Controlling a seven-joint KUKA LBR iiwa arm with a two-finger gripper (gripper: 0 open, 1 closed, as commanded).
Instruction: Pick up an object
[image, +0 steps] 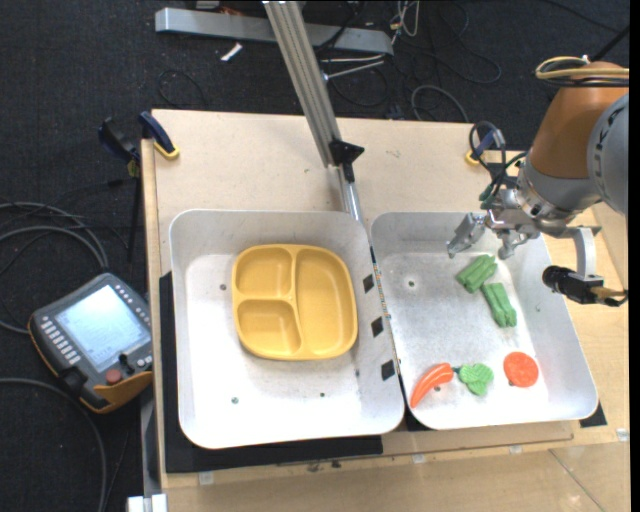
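Nearest the camera, along the lower edge of the right bin (560, 400), lie an orange carrot-like piece (431, 381), a small green leafy piece (476, 377) and a red round piece (520, 369), all looking like light, stiff plastic toy food, smooth and a little slippery by my judgement, and not fragile. Farther up, at mid-right of the frame, two green ridged pieces (488, 285) lie touching at an angle; these look the likeliest target, and each would best be taken across its narrow width near the middle, since an end hold could let it swing. They lie well apart from the bin's walls, so there is open room to close around the upper one, though its neighbour touches it and may be dragged along. To the left, the other bin (190, 300) bears a yellow divided plate (296, 301), and the ridge between the bins is the one edge to clear if moving left. Farthest, in the upper right, the gripper (492, 232) hangs just above the upper green piece, its fingers spread apart with nothing between them
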